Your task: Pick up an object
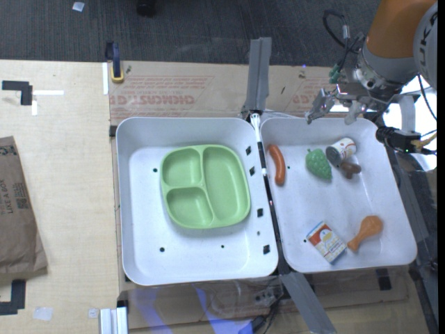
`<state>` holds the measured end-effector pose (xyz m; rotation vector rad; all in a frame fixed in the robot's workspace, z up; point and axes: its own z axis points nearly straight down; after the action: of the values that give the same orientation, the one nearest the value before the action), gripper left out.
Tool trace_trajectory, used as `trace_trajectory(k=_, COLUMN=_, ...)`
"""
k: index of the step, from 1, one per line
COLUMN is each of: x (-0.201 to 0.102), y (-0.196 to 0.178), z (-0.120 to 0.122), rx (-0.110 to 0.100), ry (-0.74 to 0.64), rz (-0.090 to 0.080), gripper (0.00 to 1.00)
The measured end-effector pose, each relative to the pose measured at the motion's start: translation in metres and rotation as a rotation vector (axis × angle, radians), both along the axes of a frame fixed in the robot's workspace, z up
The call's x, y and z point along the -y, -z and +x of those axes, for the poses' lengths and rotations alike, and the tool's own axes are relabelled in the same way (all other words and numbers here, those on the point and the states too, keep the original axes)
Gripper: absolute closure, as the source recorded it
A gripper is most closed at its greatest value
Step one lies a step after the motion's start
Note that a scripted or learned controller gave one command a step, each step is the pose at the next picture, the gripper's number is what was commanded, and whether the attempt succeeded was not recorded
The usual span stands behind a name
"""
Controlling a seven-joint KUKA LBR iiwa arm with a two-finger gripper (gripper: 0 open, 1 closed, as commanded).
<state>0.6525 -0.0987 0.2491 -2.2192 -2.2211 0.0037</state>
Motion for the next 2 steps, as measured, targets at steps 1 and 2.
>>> trace_trajectory(k=1, x=0.039, y=0.095, z=-0.003, rx=0.0, ry=0.07, rz=0.0, gripper=0.0)
trace_trajectory(k=2, x=0.038, y=0.129, z=-0.004, rx=0.005, ry=0.055, rz=-0.001, gripper=0.0)
